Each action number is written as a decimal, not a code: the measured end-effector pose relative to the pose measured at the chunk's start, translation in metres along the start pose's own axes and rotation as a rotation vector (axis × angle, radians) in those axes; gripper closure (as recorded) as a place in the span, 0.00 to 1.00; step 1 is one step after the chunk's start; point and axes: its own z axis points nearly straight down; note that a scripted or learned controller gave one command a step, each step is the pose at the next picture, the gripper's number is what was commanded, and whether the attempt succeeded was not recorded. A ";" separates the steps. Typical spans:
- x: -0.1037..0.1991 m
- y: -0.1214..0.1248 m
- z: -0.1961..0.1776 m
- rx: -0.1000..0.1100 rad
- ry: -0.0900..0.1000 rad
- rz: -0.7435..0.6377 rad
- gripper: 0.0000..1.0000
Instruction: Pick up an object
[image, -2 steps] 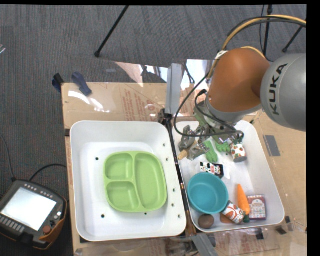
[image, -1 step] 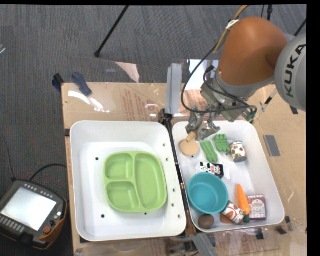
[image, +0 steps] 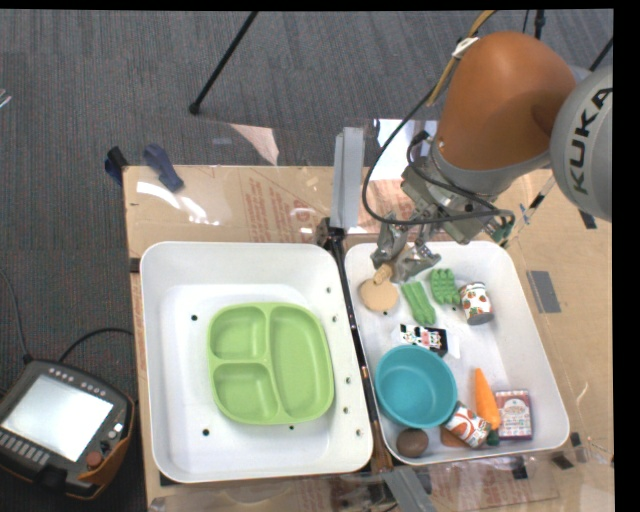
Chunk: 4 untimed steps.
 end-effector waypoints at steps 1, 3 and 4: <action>-0.001 0.000 -0.005 -0.006 0.002 0.004 1.00; 0.084 -0.006 0.001 0.005 0.001 0.202 1.00; 0.107 -0.037 -0.031 0.007 -0.001 0.146 1.00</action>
